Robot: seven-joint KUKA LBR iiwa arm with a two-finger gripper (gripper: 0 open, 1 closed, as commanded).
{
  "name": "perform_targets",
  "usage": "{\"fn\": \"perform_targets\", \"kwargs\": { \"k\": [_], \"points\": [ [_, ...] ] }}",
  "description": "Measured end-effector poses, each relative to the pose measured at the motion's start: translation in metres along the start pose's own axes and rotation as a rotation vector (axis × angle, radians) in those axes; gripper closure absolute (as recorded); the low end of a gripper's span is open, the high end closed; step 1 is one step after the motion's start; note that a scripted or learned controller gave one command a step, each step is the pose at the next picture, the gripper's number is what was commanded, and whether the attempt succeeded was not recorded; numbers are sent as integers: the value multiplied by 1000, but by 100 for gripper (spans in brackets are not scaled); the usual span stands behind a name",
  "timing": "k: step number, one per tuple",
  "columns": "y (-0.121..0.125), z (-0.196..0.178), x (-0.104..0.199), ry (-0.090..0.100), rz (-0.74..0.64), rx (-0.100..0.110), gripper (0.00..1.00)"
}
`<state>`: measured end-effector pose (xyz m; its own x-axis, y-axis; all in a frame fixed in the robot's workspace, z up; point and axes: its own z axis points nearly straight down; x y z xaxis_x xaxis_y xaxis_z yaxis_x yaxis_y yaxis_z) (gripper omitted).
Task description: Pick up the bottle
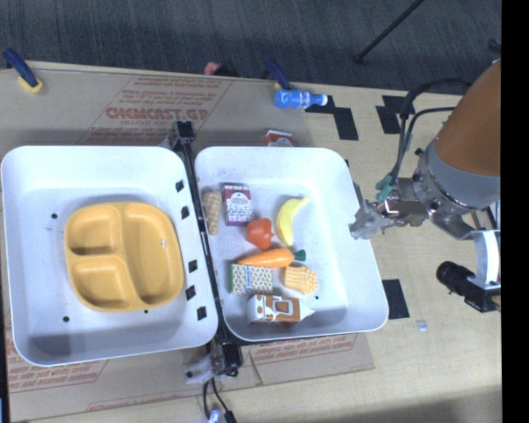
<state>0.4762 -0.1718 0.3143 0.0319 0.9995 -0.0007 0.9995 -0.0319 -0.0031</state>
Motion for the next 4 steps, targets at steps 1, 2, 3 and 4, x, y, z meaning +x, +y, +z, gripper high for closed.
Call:
{"fn": "perform_targets", "kwargs": {
  "k": [1,2,3,4],
  "points": [
    [1,20,-37,2,308,2,100],
    [1,17,-31,2,-140,0,100],
    [1,44,-39,3,117,3,100],
    [1,59,-30,2,83,2,100]
  ]
}}
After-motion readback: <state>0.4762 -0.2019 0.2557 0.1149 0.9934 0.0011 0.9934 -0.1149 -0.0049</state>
